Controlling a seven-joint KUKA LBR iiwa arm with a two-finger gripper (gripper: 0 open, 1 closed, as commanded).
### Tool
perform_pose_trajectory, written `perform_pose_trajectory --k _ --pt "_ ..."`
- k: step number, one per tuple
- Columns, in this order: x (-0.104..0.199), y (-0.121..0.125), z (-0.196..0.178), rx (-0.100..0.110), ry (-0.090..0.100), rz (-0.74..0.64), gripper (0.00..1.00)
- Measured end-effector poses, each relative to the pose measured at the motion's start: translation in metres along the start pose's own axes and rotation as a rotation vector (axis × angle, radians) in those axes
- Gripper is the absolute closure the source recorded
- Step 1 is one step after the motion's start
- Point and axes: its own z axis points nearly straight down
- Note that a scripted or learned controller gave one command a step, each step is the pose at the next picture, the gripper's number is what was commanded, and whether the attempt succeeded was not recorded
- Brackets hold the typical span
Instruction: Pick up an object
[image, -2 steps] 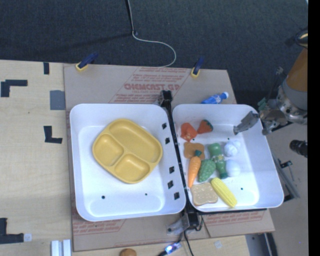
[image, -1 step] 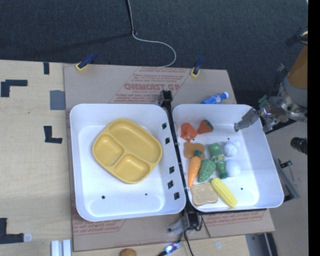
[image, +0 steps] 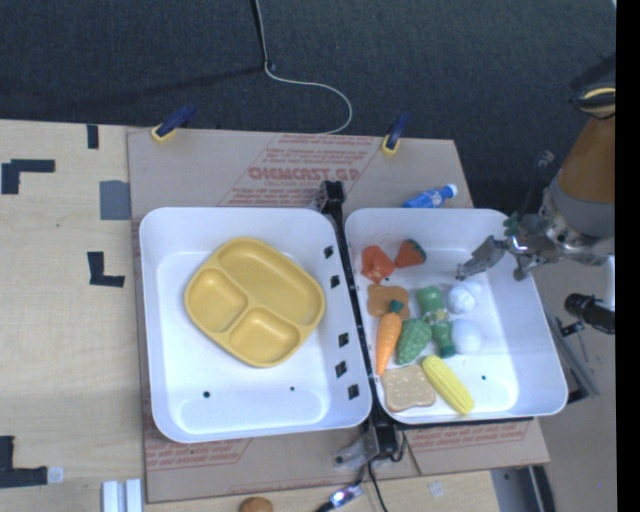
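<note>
I see two smooth, glossy white plastic bins (image: 165, 300) on matt brown cardboard (image: 290, 175), the desk (image: 50, 340) pale wood-grain. The yellow tray (image: 255, 300) looks like matt plastic; the toy corn (image: 448, 385) and carrot (image: 387, 342) look like smooth plastic.

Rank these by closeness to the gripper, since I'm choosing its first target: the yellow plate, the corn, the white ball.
1. white ball, just left of and below the gripper, right bin.
2. corn, right bin's front.
3. yellow plate, in the left bin.
</note>
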Motion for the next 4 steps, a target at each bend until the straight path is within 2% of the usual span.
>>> perform_pose_trajectory --k 1,2,3,4 --pt "0.001 -0.005 0.045 0.000 0.000 -0.001 0.00" --pt "-0.005 -0.004 0.098 -0.020 -0.008 0.003 0.00" --pt "-0.004 -0.003 0.111 -0.005 0.000 -0.001 0.00" --pt "-0.004 -0.002 0.099 -0.008 -0.002 -0.002 1.00"
